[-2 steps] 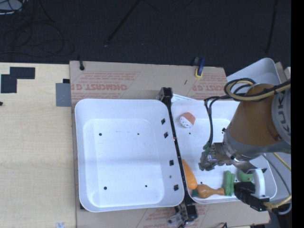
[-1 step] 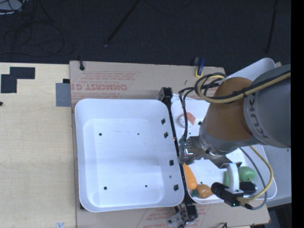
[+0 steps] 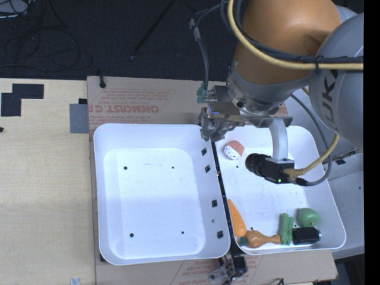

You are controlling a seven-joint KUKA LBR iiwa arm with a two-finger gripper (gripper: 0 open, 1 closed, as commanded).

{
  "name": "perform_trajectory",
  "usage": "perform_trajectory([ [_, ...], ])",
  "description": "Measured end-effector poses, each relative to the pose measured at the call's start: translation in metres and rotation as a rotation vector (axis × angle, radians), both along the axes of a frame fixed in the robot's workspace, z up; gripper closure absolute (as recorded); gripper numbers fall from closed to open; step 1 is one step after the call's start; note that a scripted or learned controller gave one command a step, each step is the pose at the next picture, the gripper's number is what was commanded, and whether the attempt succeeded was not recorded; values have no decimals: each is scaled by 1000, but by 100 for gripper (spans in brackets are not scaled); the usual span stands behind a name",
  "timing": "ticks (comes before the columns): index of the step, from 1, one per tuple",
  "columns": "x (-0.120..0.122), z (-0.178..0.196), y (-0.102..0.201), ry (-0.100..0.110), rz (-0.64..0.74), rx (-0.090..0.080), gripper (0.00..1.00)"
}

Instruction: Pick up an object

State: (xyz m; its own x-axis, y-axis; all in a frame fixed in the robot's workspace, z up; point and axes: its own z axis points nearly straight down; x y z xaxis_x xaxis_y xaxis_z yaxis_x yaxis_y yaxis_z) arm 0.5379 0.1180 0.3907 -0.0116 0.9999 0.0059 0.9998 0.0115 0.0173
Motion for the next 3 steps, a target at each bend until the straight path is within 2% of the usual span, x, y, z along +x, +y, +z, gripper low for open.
perform_trajectory([
  [1, -19, -88, 72, 29, -4, -8, 100],
  [2, -51, -171, 55, 33, -12, -11, 100],
  [3, 16, -231, 53, 23, -13, -9, 100],
])
